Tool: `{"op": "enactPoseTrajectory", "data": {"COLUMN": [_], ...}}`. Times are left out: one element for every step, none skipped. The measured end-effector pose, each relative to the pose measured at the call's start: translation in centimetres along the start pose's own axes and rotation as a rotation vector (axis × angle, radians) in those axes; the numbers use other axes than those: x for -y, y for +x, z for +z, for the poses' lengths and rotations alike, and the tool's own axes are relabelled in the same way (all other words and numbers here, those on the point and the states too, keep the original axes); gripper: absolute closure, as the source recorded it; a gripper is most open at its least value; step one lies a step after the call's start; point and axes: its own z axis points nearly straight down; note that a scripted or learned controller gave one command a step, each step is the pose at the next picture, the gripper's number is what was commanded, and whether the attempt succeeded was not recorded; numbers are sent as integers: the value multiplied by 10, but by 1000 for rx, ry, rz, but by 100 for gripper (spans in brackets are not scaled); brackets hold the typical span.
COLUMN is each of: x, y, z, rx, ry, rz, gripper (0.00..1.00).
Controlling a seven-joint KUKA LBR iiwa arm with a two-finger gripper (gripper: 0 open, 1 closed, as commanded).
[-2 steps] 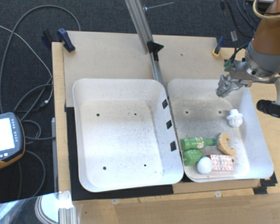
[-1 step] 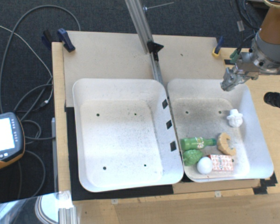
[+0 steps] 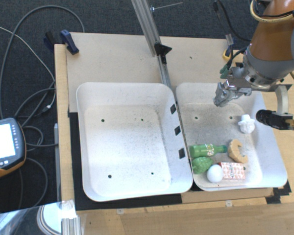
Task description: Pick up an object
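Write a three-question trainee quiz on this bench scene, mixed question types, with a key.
1. True or false: the pincer hangs over the right bin.
2. Multiple choice: where in that bin do the objects cluster? A) far edge B) near right corner C) against the left bin
3. Fill in: next to the white ball on its left lies a ____ item.

Key
1. True; it is above the bin's far part, apart from the objects.
2. B; the white ball, green bottle, tan piece and patterned block lie there.
3. Green; a crumpled green item.
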Motion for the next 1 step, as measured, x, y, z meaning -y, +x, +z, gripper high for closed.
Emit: {"op": "enactPoseTrajectory", "data": {"x": [19], "y": [48], "z": [18], "rx": [0], "ry": [1], "rz": [0], "gripper": [100]}}
